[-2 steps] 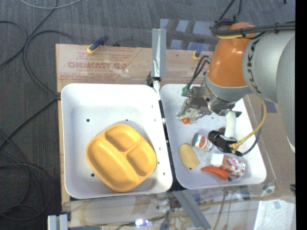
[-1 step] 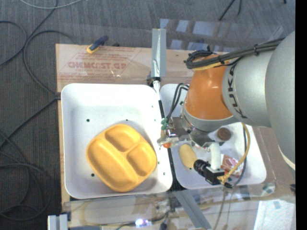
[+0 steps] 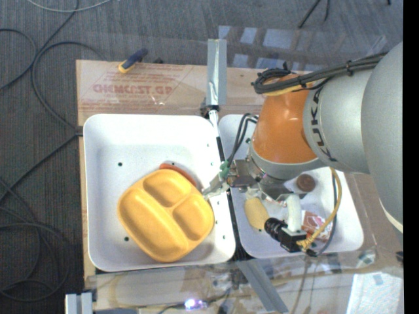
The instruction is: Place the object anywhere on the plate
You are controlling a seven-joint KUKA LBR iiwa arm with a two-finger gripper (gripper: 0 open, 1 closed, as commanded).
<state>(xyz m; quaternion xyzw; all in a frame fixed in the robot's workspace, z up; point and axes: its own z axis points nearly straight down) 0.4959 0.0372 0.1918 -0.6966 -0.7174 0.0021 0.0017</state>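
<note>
A yellow plate (image 3: 165,214) with three compartments lies in the left bin (image 3: 111,142), toward its front right. My gripper (image 3: 270,198) hangs low over the right bin (image 3: 350,241), mostly hidden under the orange wrist band. A pale yellow oblong object (image 3: 255,212) lies in the right bin just below the gripper, close to its left wall. I cannot see anything held.
A brown round object (image 3: 306,183) and a red and orange packet (image 3: 315,224) lie in the right bin, to the right of the gripper. A red thing (image 3: 182,171) peeks out behind the plate's far edge. The divider between the bins (image 3: 222,175) runs beside the wrist.
</note>
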